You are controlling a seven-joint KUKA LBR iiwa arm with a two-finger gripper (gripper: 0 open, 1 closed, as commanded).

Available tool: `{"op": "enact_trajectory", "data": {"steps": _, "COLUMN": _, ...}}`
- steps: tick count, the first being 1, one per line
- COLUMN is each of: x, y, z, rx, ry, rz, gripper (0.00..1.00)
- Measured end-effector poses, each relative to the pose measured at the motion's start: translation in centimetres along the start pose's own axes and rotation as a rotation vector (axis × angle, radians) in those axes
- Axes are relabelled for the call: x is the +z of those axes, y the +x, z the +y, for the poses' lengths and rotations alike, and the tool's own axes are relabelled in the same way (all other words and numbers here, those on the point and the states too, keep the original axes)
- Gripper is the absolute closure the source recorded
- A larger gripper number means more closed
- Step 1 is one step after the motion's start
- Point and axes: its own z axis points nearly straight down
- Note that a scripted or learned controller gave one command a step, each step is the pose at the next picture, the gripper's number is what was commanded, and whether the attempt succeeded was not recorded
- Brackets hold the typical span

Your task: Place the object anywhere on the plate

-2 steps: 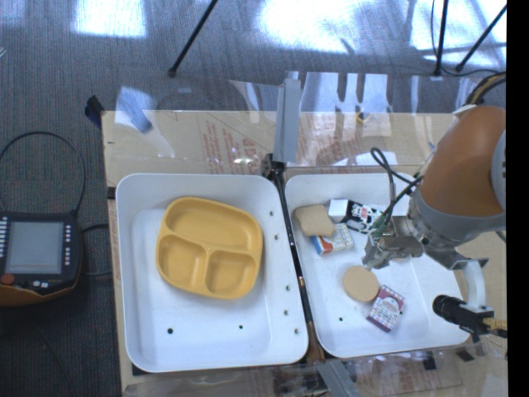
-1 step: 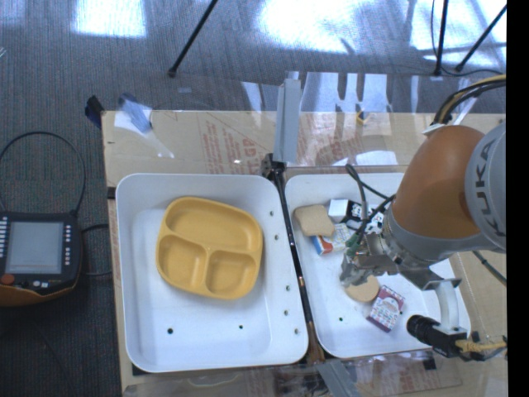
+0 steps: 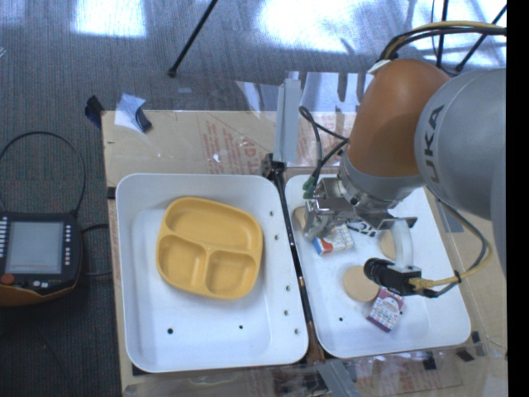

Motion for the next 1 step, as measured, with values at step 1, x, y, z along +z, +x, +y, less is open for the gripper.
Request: {"op": "enact_trajectory", "data": {"steps": 1, "x": 1.38, "y": -6.07, "z": -5.22, "rx": 0.01, "ry": 0.005, "rz": -0.002, "gripper": 1.0}}
